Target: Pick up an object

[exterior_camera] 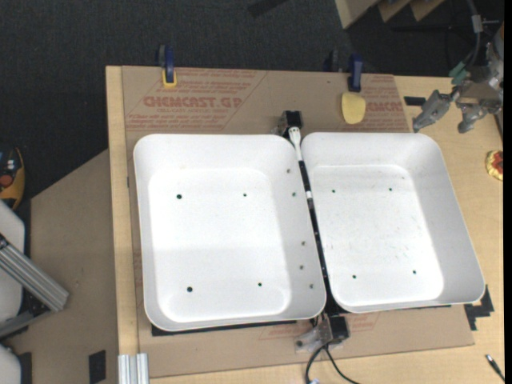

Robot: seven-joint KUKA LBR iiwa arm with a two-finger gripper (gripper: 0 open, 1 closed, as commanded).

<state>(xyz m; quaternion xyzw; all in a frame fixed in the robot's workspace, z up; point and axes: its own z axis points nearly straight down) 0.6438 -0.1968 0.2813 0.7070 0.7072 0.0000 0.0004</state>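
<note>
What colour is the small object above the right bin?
Pale yellow object, on the board in the camera view.

Two shallow white bins sit side by side on a brown board with faint red lettering. The left bin (216,230) and the right bin (384,222) touch along their inner edges, each with small dark dots on its floor. The board (232,94) rests on a pale wooden bench (80,214). Two blue clamps, one at the left (167,62) and one at the right (355,70), grip the board's far edge. A small yellowish object (353,107) lies just below the right clamp. Dark carpet (120,14) lies beyond.
</note>
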